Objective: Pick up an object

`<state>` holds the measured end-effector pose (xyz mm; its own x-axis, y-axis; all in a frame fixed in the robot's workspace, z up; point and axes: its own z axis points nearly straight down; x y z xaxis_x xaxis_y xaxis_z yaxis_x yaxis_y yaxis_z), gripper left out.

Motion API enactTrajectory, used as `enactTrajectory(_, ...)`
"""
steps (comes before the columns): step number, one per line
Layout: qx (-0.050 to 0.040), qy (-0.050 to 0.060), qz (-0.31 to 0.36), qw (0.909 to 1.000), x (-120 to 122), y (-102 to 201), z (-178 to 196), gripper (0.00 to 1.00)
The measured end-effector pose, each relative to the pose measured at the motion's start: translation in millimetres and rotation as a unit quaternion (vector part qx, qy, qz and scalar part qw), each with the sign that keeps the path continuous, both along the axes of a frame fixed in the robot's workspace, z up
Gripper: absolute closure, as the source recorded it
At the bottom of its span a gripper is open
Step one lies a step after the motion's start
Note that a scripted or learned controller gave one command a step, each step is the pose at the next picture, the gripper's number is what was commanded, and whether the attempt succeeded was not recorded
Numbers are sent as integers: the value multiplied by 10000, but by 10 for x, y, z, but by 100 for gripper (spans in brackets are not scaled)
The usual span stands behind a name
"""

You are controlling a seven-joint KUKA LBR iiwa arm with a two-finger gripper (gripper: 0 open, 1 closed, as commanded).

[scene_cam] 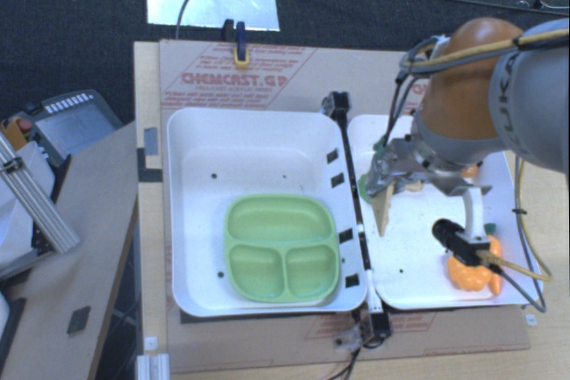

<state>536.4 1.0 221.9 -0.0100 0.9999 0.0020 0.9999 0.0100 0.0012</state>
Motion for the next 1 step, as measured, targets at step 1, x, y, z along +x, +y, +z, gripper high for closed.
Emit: enactTrajectory(1,-1,2,1,10000,-67,627,37,100)
